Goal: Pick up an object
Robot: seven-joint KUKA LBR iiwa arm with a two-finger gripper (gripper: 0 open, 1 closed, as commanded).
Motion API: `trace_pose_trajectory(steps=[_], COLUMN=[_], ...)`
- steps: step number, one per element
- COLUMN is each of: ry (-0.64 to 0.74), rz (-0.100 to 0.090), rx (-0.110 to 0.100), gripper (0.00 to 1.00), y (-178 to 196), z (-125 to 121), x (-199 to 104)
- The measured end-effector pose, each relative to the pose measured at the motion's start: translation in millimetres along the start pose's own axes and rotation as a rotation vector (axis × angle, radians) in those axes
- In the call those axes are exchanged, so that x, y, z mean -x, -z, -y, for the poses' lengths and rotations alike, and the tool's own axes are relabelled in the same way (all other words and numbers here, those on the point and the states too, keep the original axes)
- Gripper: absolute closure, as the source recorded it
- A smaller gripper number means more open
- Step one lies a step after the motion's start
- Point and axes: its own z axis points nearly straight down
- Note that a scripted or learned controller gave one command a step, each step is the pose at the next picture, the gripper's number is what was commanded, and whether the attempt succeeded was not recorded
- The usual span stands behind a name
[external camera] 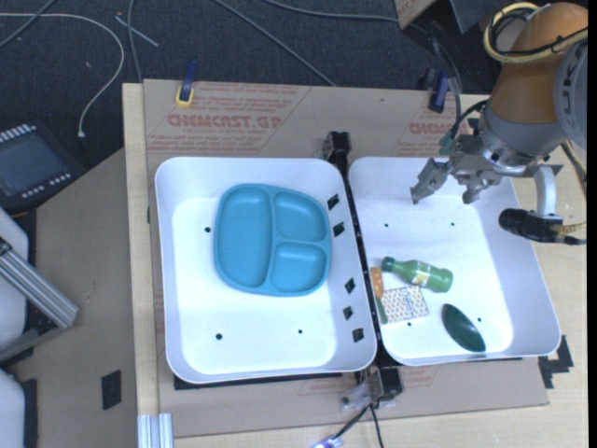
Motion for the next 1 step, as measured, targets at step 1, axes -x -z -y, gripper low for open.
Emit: trace_pose_trajectory(steps=[1], ry=[0.003], rz=[0.002], rx=[0.014], gripper=[0.0], y=[7.8], z=[-3.0], x=[-0.2])
